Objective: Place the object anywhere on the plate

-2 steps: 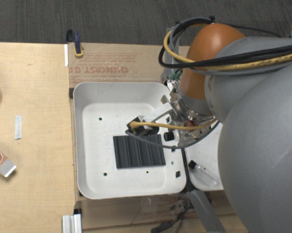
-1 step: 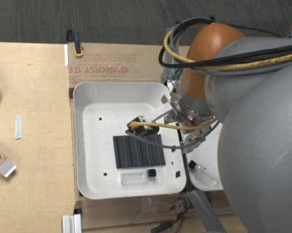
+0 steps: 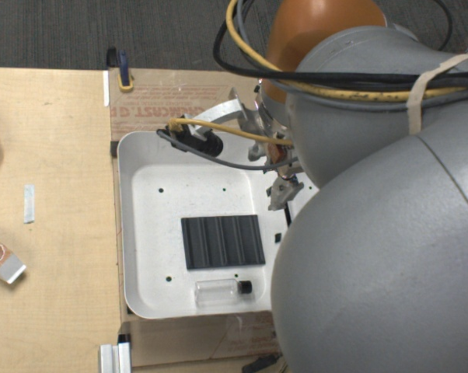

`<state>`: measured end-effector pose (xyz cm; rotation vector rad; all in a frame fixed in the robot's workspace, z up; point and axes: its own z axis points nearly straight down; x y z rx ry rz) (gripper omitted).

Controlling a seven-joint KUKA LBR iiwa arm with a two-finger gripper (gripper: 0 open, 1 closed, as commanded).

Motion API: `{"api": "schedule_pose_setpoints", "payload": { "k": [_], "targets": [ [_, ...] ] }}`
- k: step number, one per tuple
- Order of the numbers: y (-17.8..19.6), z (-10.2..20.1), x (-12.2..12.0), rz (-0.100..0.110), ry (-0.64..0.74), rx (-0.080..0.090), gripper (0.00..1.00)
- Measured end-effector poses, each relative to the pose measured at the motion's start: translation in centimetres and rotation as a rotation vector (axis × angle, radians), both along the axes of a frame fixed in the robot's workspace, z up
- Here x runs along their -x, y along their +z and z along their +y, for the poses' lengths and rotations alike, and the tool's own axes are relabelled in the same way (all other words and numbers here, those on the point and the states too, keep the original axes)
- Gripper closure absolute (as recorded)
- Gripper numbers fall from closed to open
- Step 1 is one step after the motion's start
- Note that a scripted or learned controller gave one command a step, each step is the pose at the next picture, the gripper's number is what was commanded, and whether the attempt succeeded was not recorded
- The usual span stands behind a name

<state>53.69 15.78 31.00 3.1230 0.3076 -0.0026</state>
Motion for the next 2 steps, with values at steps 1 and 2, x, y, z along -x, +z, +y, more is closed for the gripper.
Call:
{"api": "schedule_pose_setpoints", "payload": {
  "k": [1, 2],
  "targets": [
    [0.8, -0.2, -0.1, 0.002, -0.005, 0.004, 1.0],
    [-2.7, -0.2, -1.9, 0.002, 0.0, 0.001, 1.0]
  ]
}}
